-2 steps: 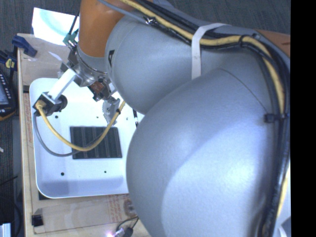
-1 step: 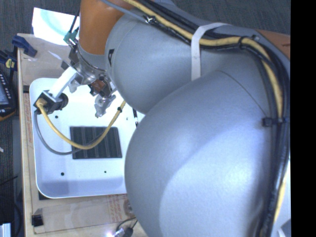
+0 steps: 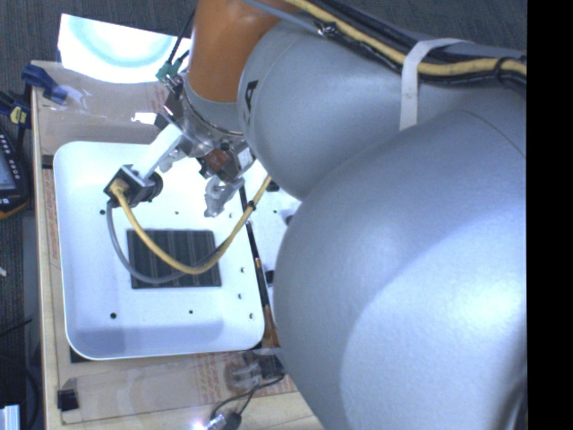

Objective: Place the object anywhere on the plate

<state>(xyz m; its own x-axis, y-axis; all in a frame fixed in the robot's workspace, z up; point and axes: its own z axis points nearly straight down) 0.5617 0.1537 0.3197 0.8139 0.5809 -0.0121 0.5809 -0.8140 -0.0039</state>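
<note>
Dark ribbed slab [image 3: 175, 258], presumed object: lying flat mid-floor of white bin [image 3: 72, 240], under looping cables [image 3: 192, 260]. Looking stiff, thin, probably light; favouring pinch across long edges. Gripper [image 3: 192, 182] hovering above slab's far edge, apart; open or clenched, cannot tell.

We scan the whole scene for writing and find nothing we can read. The grey arm [image 3: 394, 204] carries no visible label or number, and its orange band [image 3: 219, 38] is plain. The white bin [image 3: 81, 321] shows only small dark dots and a dark ribbed panel [image 3: 175, 258], no lettering. On the counter [image 3: 134, 383] below the bin we see faint reddish marks that may be print, but they are too blurred to make out.
</note>
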